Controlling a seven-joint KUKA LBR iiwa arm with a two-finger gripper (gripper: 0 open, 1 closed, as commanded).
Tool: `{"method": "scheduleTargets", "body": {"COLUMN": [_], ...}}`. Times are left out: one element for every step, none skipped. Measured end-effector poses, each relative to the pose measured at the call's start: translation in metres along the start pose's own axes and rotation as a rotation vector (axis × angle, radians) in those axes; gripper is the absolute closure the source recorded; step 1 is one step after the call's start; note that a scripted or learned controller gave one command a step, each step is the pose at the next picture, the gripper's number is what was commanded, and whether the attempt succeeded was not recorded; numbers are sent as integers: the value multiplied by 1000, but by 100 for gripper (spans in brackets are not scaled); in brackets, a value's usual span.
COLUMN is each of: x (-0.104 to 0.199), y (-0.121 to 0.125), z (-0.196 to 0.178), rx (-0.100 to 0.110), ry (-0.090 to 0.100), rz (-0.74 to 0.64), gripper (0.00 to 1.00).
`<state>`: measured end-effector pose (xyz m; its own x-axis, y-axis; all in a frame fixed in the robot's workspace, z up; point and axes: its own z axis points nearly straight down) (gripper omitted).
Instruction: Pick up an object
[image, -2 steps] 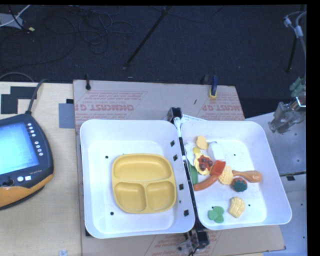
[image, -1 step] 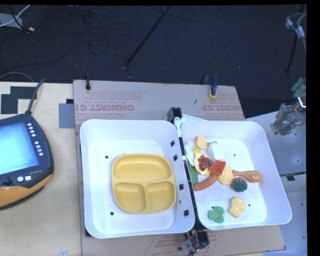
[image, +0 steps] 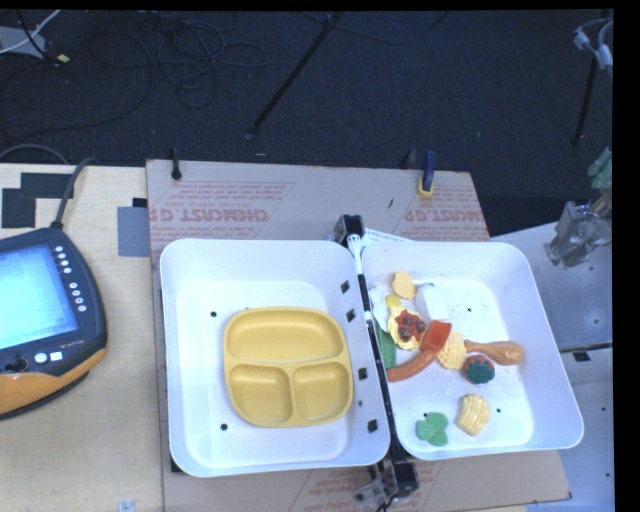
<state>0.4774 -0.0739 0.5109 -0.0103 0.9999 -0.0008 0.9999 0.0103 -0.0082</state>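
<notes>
Camera view: showed, nearest, the right bin on the surface, with a small green toy and a yellow corn piece close together by its near wall. Held, farther in, a cluster of toy food: a dark green round piece touching an orange carrot-like piece, a brown-red sausage, a red block and a yellow slice with red spots. Kept a small pale yellow piece apart near the far wall. Carried, in the left bin, a yellow divided tray. Had a screen pendant at the left, and cardboard under both bins. Caught the gripper beyond the right bin's far right corner, well apart from the toys; could not tell whether spread or closed.
</notes>
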Motion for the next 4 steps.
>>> {"method": "scheduleTargets", "body": {"x": [1,-50,-8,-135], "y": [1,-2,-1,-3], "z": [-9,142,-1,155], "rx": [3,8,-22,5], "ry": [0,3,-1,2], "rz": [-7,16,5,20], "gripper": [100,100,100,100]}}
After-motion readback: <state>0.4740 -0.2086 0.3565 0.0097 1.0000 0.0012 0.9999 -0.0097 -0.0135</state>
